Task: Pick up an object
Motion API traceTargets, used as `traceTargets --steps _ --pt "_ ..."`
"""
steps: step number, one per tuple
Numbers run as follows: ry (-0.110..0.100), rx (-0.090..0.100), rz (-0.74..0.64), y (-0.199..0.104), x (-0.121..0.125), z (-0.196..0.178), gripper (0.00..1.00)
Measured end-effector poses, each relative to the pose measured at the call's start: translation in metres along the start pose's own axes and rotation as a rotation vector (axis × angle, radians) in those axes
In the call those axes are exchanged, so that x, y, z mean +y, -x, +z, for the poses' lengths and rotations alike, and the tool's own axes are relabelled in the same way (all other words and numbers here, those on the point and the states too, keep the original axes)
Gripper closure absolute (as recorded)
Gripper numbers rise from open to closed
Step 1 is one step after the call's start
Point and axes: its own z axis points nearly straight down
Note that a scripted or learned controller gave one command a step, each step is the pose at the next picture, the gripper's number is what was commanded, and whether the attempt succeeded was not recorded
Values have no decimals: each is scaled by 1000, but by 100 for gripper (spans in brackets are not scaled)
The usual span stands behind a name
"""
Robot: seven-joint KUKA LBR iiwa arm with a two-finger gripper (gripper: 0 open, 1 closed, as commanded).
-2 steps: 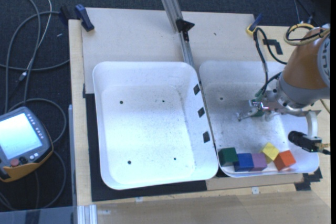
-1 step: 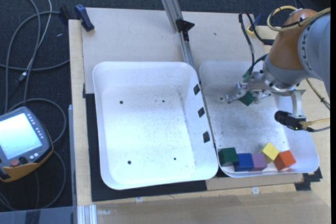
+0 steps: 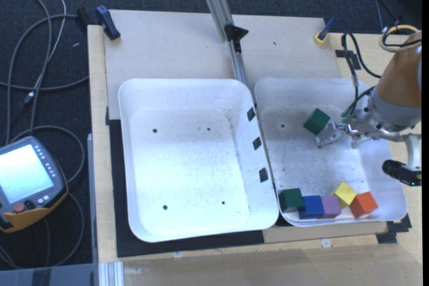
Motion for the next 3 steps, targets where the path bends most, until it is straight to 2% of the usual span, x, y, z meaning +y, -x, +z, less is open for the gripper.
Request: traceTargets --steps 1,2,3 --pt "10 0 -12 -36 92 -1 0" --pt "1 1 -8 -61 69 0 0" --pt "3 -2 -8 -60 70 -11 100"
